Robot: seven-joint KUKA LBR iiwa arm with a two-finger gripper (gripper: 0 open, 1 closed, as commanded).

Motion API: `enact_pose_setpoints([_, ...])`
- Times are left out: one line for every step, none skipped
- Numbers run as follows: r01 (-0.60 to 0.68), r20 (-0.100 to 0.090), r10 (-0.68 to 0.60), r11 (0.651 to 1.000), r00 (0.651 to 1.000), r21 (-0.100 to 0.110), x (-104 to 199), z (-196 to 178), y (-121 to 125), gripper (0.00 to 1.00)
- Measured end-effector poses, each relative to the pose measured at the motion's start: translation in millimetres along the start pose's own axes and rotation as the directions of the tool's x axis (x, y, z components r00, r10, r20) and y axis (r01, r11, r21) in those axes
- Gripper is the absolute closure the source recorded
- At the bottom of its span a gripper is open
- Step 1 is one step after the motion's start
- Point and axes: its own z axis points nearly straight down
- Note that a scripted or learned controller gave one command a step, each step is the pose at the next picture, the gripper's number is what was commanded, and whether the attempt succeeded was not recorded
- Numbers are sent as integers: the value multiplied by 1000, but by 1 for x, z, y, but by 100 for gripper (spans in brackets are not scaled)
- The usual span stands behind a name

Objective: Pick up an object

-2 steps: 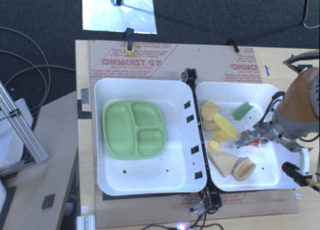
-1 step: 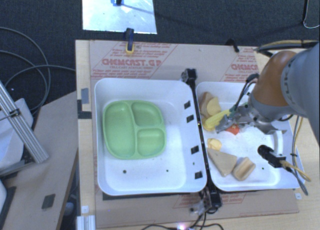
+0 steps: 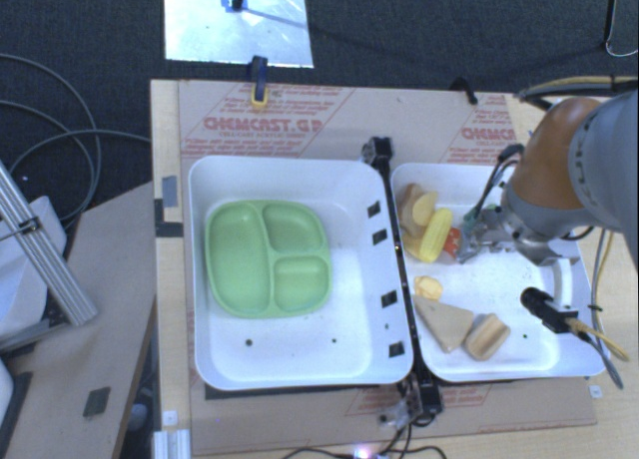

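Note:
The right bin (image 3: 519,362) holds several toy foods. A yellow corn-like piece (image 3: 435,234) lies beside a pale potato-like piece (image 3: 418,206), and a small red piece (image 3: 452,241) sits against the corn's right side. My gripper (image 3: 470,247) is low in this bin, right next to the red piece and the corn. Further forward lie a small yellow piece (image 3: 428,287), a tan wedge (image 3: 445,321) and a bread-like roll (image 3: 486,336).
A green divided plate (image 3: 268,255) lies in the left bin (image 3: 230,357). A black divider with clips (image 3: 391,247) separates the bins. The arm's grey and orange body (image 3: 569,168) hangs over the right bin's far right side.

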Motion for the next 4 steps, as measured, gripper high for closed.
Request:
enact_pose_setpoints([1, 0, -1, 1000, 1000, 1, 0, 0, 0, 0])
enact_pose_setpoints([1, 1, -1, 1000, 1000, -2, 13, -12, 60, 0])
enact_pose_setpoints([-1, -1, 1, 1000, 1000, 5, 27, 19, 67, 0])
enact_pose_setpoints([-6, -1, 6, 1000, 1000, 4, 28, 16, 14, 0])
